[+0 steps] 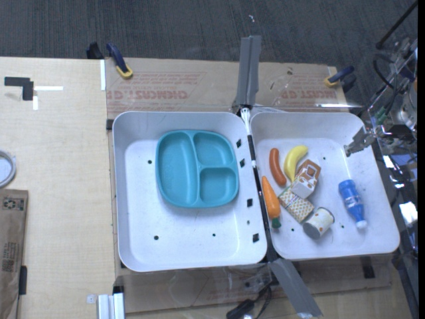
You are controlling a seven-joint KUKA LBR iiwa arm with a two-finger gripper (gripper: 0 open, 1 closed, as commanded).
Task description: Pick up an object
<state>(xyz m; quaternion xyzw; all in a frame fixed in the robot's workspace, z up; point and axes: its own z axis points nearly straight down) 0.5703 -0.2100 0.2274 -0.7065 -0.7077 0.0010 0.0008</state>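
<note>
The right bin (332, 248) holds several small objects. A red sausage (277, 165) and a yellow banana (295, 161) lie side by side near its left wall. Below them are an orange carrot (269, 198), a small brown and white carton (307, 176), a checkered box (297, 205) and a tipped white cup (319, 221). A blue bottle (352, 203) lies apart on the right. My gripper (364, 140) sits at the bin's upper right rim, above and right of the bottle, touching none of the objects.
The left bin (133, 244) carries a turquoise divided plate (197, 168). A grey post (249, 72) stands behind the wall where the bins meet. Clamps (118, 60) hold the cardboard at the back. A tape roll (5, 169) lies at far left.
</note>
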